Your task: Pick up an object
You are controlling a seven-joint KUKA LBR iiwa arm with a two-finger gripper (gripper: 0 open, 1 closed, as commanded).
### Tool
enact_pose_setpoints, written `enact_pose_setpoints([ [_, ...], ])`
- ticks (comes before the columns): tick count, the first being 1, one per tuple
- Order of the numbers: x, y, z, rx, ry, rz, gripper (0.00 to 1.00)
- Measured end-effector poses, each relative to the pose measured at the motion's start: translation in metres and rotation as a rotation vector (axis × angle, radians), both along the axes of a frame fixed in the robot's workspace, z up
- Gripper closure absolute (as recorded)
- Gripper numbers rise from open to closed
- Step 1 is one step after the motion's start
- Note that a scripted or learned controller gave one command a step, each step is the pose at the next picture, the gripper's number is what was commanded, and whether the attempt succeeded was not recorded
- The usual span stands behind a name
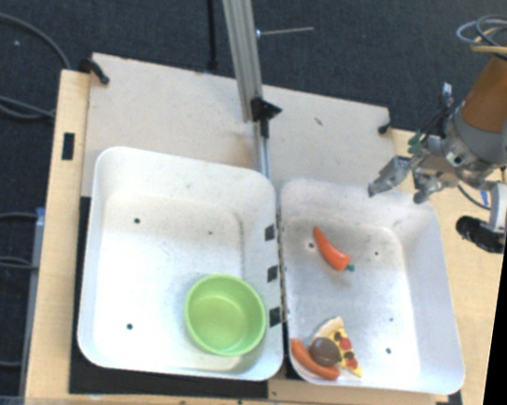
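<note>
Gripper [401, 185] over right bin's [442, 300] far rim, jaws spread, nothing between. Toy carrot [330, 250] below-left of jaws, apart. Pizza slice [342, 341], hot dog [314, 360] farther; green bowl [225, 314] in left bin [137, 227].

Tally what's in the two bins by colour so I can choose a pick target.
Green: 1, the bowl in the left bin
Orange: 2, the carrot and the sausage-like piece in the right bin
Yellow: 1, the pizza slice
Brown: 1, the round piece
Total: 5
</note>
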State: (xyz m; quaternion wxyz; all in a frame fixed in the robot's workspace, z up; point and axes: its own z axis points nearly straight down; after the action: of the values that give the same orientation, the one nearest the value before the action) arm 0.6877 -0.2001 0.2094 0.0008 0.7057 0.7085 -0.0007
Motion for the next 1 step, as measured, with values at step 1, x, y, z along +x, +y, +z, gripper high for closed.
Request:
enact_pose_setpoints([
  [1,-0.0003,-0.0008,0.0001,-0.002,0.001,0.001,0.00],
])
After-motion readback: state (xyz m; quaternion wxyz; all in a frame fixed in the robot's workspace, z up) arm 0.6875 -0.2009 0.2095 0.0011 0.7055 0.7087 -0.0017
